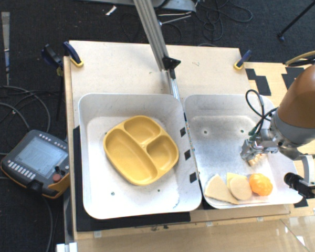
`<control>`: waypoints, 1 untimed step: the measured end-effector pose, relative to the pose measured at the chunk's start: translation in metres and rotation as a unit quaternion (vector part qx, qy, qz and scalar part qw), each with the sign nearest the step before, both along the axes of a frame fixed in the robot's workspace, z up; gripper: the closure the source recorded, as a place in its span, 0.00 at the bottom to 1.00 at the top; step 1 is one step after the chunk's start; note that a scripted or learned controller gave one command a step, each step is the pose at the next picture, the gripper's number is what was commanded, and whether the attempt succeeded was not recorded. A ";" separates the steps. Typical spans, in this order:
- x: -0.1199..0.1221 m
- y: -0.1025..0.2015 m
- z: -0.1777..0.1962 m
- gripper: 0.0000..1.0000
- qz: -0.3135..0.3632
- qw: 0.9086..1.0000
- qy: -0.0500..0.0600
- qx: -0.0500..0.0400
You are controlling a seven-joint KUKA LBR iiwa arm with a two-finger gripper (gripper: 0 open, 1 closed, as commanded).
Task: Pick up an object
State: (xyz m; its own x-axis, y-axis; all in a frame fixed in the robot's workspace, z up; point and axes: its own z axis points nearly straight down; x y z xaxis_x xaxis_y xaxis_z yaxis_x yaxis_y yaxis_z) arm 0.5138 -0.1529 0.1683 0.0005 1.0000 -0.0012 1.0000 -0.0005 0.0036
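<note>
Lying flat, orange fruit (260,184), round

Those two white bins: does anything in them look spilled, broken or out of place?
Nothing stands out. The yellow divided plate lies flat, right way up, in the left bin. In the right bin, pale slices and an orange piece cluster at the near edge, below the pincer.

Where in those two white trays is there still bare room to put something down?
Right bin: its far and middle floor, between the divider and the gripper, is bare; the near edge is crowded by pale slices and an orange piece. Left bin: bare strips ring the yellow divided plate.
</note>
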 end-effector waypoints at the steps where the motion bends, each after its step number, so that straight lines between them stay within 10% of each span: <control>1: 0.002 0.000 0.044 1.00 0.002 1.000 -0.001 0.000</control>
State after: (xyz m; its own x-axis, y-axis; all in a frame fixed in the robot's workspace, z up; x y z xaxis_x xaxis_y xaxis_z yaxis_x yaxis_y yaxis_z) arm 0.5154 -0.1532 0.2122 -0.0025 1.0000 -0.0018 1.0000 0.0025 0.0052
